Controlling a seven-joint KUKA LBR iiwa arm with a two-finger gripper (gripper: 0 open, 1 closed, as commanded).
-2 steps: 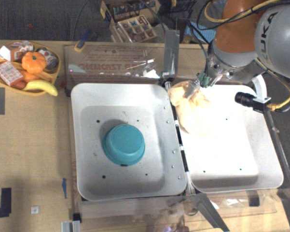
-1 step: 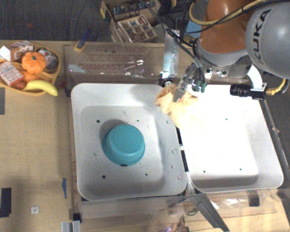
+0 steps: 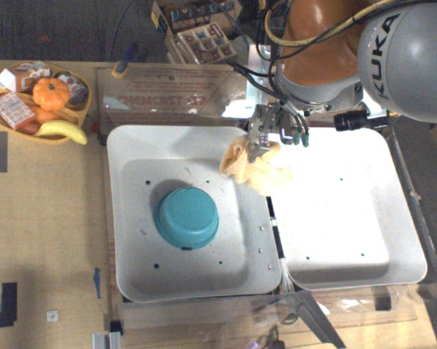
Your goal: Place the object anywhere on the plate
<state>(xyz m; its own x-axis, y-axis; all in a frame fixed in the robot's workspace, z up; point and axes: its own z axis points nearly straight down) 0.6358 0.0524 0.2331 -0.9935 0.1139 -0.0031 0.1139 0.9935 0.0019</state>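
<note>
A crumpled tan, soft-looking object (image 3: 244, 168) hangs at the far edge of the bins, over the divider between them. My gripper (image 3: 262, 147) comes down onto its upper part, and its fingers look shut on it. The object's outline is blurred. A round teal plate (image 3: 187, 217) lies in the middle of the left bin (image 3: 131, 187), to the lower left of the object and well apart from it.
The right bin (image 3: 349, 217) lies under the arm's wrist. A clear box (image 3: 167, 93) stands behind the left bin. A basket of toy fruit (image 3: 38, 104) sits on the bench at the far left.
</note>
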